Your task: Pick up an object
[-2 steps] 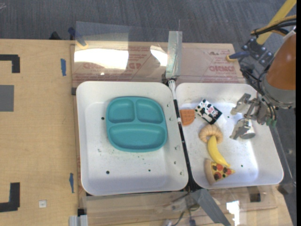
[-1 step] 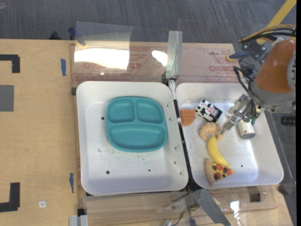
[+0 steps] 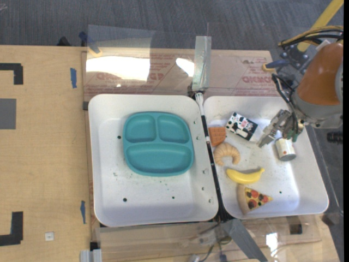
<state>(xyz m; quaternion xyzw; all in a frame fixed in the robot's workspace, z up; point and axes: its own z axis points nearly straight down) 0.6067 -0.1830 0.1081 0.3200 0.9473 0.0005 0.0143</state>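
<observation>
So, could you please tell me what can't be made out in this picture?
- Claw, camera view: too small and cluttered to tell whether it grips anything.
- White cylinder: its top is partly covered by the claw's gear.
- Arm: cut off by the right edge.
- Black-and-white box: print too small to read.

Teal tray (image 3: pixel 158 144) fills left bin's middle, right bin (image 3: pixel 313 198) crowded centrally — far corner bare

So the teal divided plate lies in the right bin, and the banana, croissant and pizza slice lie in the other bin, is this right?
Not quite. The camera view shows the teal divided plate in the left bin. The banana, croissant and pizza slice lie together in the right bin, as you meant by the other bin.
</observation>
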